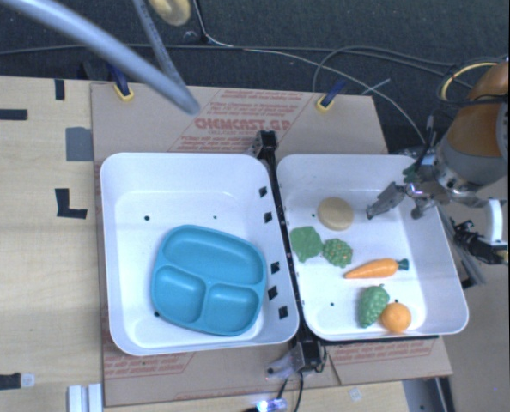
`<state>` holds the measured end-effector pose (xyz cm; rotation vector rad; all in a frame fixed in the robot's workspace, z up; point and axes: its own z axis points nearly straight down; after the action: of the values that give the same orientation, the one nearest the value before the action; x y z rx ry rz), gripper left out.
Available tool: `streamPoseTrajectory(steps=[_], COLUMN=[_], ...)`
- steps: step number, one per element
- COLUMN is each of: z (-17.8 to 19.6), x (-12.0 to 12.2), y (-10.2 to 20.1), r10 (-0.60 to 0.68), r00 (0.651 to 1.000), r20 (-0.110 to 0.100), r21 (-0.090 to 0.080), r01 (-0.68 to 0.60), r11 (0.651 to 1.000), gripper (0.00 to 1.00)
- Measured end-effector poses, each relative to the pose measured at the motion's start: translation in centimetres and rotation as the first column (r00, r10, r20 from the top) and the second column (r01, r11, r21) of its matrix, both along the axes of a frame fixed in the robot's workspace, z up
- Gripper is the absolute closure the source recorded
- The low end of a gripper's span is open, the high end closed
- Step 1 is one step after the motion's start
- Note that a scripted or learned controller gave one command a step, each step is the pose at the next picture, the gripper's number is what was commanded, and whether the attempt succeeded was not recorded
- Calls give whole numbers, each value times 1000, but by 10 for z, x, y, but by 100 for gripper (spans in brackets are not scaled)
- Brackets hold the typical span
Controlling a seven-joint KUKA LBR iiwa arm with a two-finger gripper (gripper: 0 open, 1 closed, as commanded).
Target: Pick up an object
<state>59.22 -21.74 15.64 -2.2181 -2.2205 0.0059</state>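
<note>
1. Nearest the camera, at the front edge of the bench, a black clip (296, 360) sits at the join between the two bins.
2. Left bin (122, 187): contains one blue divided tray (208, 279) with three compartments. The tray lies flat toward the front right of this bin, near the wall shared with the other bin.
3. Right bin (435, 316): contains six items.
   - Orange fruit (396, 317) near the front right corner, touching a green bumpy piece (373, 305) on its left.
   - Carrot (373, 269) lying roughly level across the middle of the bin, leaf end toward the right wall.
   - Small green floret (337, 251) just behind the carrot's tip, beside a green leafy piece (306, 242) that lies close to the shared wall.
   - Tan round item (335, 214) behind the floret, toward the rear of the bin.
4. Gripper (397, 201): positioned over the rear right part of the right bin. Jaws stand apart, with nothing between them. One finger points toward the tan round item but stays apart from it.
5. Arm wrist (474, 140): extends over the right wall of the right bin.
6. Surroundings: cardboard sheet (238, 118) under both bins; black cables (341, 63) run behind the rear edge; a grey pole (92, 33) crosses the rear left corner of the view.
</note>
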Motion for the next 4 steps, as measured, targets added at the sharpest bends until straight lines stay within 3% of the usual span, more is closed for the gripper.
streamPoseTrajectory(steps=[1,2,4], z=[-45,-32,77], x=[3,4,14], y=[5,5,12], r10=[2,3,2], r00=[1000,1000,1000], r20=[0,3,8], r21=[0,-1,-1], r01=[-2,-3,-1], r11=[1000,1000,1000], gripper=[0,100,100])
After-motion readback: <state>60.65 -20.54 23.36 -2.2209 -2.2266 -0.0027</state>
